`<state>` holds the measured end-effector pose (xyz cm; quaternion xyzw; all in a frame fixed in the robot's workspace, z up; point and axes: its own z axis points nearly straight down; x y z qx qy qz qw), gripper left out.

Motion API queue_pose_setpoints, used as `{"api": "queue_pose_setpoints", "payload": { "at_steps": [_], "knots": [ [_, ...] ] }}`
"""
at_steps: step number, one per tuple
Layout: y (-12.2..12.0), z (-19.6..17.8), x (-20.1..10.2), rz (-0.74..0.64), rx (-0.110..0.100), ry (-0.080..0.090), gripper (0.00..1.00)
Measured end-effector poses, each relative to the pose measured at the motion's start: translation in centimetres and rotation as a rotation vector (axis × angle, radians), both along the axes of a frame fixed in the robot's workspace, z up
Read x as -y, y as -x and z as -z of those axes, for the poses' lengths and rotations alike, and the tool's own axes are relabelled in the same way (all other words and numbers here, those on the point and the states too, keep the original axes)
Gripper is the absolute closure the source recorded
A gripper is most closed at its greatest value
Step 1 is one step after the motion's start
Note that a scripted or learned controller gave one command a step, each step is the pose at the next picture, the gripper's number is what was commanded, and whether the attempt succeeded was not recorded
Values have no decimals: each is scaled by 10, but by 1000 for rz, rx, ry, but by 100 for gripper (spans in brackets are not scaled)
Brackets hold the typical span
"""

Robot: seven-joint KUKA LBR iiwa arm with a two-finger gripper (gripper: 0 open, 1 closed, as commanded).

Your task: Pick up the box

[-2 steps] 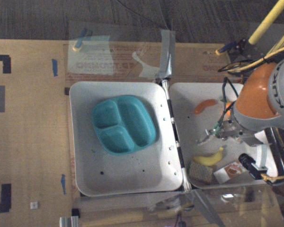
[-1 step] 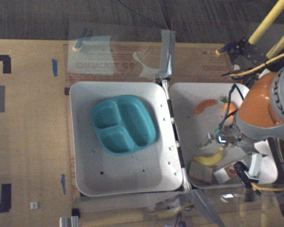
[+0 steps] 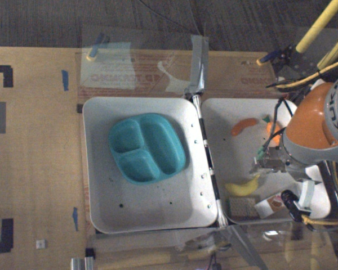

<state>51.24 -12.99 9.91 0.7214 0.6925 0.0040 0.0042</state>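
The box (image 3: 268,206) is a small white carton with a reddish print. It lies flat near the front edge of the right bin (image 3: 225,145). My gripper (image 3: 266,165) hangs over the middle of that bin, a little behind the box and apart from it. It is just above the right end of a yellow banana (image 3: 242,188). The grey wrist and the orange band (image 3: 310,125) hide the bin's right side.
In the right bin, an orange piece (image 3: 245,126) and a carrot (image 3: 270,131) lie at the back, and a tan, grainy block (image 3: 242,207) lies left of the box. The left bin (image 3: 101,196) holds a teal divided plate (image 3: 147,147).
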Motion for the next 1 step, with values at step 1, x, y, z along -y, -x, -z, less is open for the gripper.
{"api": "queue_pose_setpoints", "payload": {
  "at_steps": [1],
  "knots": [
    [0, -9, 2, 3, 1, 1, 100]
  ]
}}
